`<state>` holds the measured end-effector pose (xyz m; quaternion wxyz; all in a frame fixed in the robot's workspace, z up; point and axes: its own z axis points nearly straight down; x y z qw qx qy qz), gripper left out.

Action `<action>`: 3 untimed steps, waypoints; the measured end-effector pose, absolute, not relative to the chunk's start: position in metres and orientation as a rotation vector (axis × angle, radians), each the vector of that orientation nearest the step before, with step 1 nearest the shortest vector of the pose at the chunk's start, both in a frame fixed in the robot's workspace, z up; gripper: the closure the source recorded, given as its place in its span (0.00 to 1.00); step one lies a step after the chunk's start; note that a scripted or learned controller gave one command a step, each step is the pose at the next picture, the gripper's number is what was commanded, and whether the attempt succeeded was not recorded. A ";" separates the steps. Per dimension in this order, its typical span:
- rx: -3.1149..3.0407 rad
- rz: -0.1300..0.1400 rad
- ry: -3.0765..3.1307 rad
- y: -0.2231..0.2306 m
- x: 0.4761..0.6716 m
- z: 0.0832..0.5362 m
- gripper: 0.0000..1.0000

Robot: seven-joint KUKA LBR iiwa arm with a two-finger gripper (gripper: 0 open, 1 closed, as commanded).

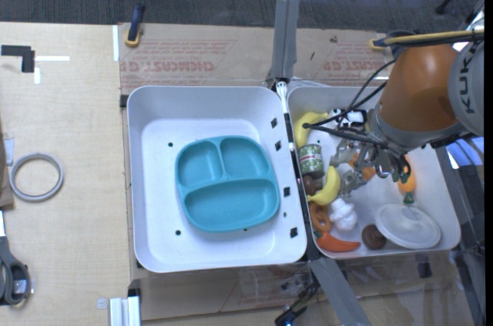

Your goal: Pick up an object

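Claw (pixel 356 176) above right bin's (pixel 447 236) clutter; blue plate (pixel 227 183) in left bin (pixel 146 186).

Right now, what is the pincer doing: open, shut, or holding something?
Pincer: cannot be told; it sits low over the clutter in the right shallow white bin, beside the small green-labelled can and yellow plastic banana, with nothing visibly gripped.

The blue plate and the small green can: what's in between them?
In the camera view, the bins' white walls lie between the blue plate and green can.

Single fixed overhead camera, slanted down, both bins (pixel 139 186) in frame.
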<state>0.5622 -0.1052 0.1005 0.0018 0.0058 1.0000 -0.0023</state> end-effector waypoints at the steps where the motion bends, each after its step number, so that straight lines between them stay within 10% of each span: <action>1: -0.120 0.000 3.133 -0.058 0.613 0.229 1.00; 2: -0.836 0.001 3.025 -0.104 0.630 0.161 1.00; 3: -1.112 0.000 2.936 -0.119 0.574 0.092 1.00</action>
